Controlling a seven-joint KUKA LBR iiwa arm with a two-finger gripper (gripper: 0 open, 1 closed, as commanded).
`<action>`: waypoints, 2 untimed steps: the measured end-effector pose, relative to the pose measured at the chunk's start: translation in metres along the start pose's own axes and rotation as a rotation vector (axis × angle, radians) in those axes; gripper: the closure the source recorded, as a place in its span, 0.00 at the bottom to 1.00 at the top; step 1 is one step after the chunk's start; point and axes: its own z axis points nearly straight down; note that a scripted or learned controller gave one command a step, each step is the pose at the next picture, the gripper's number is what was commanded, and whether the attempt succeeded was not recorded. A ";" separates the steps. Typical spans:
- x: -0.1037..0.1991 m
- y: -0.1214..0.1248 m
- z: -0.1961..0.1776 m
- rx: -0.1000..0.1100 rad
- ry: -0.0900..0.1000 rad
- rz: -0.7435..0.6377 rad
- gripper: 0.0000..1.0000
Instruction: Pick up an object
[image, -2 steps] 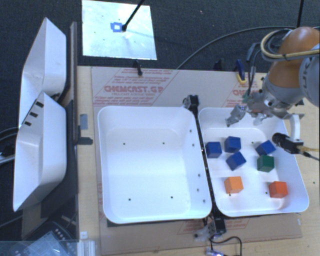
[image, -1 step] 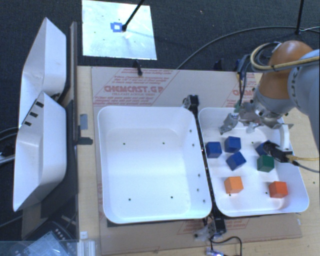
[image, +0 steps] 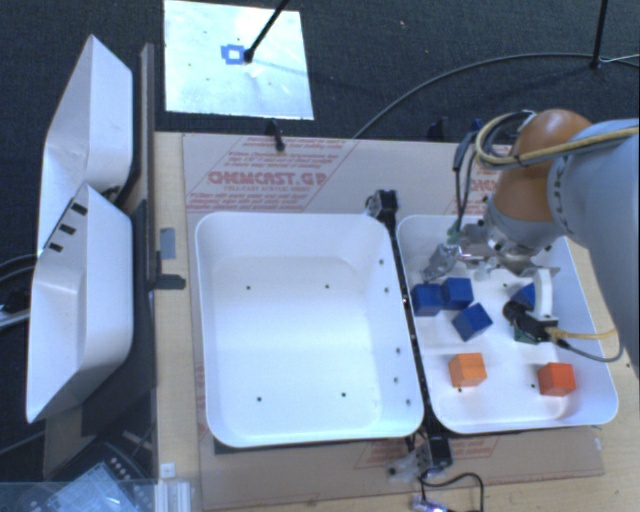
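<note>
Fourth blue block (image: 524, 295) half hidden behind gripper (image: 440, 262)

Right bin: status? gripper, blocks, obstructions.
Gripper low at right bin's back-left, fingers unclear, nothing seen held. Three blue blocks clustered just beneath it; two orange blocks nearer front. Cable trails over the bin.

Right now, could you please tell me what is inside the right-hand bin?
The right-hand bin holds three blue blocks bunched together near its left side and two orange blocks nearer its front. The arm hangs over its back part, so whatever lies beneath it is covered.
</note>
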 end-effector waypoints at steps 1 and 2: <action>0.000 0.000 0.016 0.002 0.000 0.000 0.00; 0.000 0.001 0.004 0.000 0.000 0.000 1.00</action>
